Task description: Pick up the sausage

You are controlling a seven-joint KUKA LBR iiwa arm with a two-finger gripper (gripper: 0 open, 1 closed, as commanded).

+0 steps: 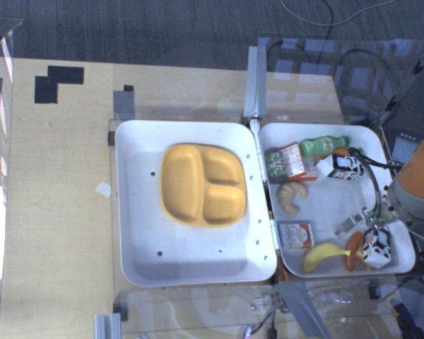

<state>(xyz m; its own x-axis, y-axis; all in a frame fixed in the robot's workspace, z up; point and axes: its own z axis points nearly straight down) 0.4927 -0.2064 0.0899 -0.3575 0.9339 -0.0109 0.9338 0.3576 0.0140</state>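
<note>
The sausage (352,248), short and reddish-orange, lies near the front right corner of the right bin (325,210). It sits between a banana (323,256) on its left and a black-and-white cow-print carton (377,248) on its right. My gripper (363,224) hangs low in the bin just above and behind the sausage, with cables trailing up to the orange-banded wrist (418,169) at the right edge. Nothing shows held in it.
The right bin also holds a croissant (292,195), a green bottle (324,145), a green-labelled packet (286,162), a second cow-print carton (347,167) and a small flat packet (295,234). A yellow divided plate (201,183) lies in the left bin (138,210).
</note>
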